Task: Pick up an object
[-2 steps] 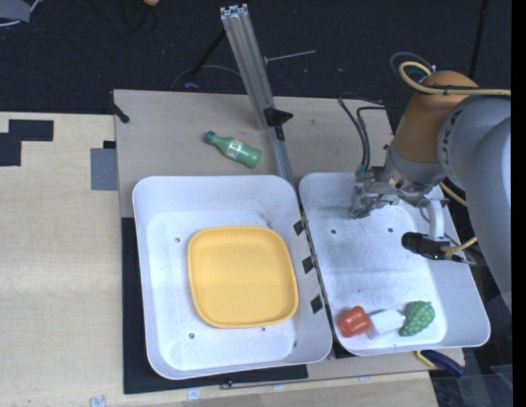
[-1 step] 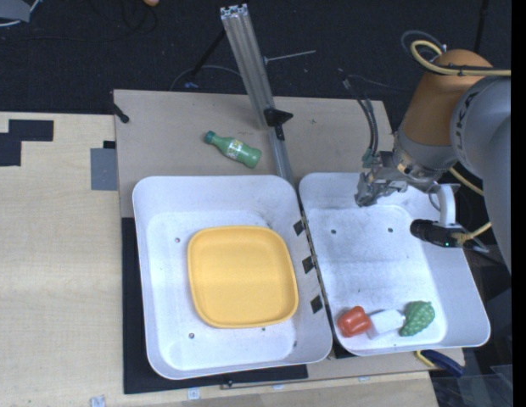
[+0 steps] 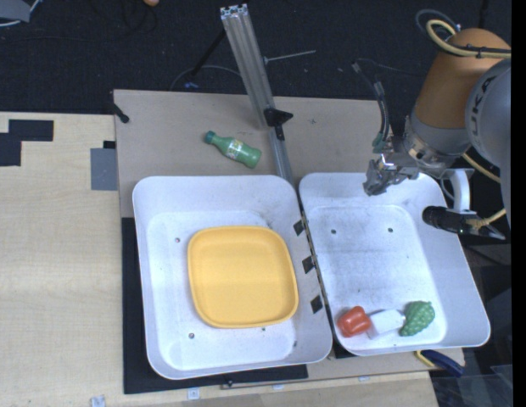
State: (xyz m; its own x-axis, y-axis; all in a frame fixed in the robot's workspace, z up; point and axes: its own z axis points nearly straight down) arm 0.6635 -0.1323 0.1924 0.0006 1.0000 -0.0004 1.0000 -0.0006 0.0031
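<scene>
My gripper (image 3: pixel 378 181) hangs over the far rim of the right bin (image 3: pixel 377 244), with nothing seen between its fingers. At that bin's near edge lie a red pepper-like piece (image 3: pixel 354 320), a small white block (image 3: pixel 385 322) and a green bumpy piece (image 3: pixel 417 317), side by side and far from the gripper. A yellow square plate (image 3: pixel 242 275) lies flat in the left bin (image 3: pixel 161 227).
A green bottle (image 3: pixel 233 148) lies on its side on the bench behind the left bin. A slanted metal rail (image 3: pixel 256 75) stands behind the gap between the bins. Black clips (image 3: pixel 305 246) join the bins along their shared edge.
</scene>
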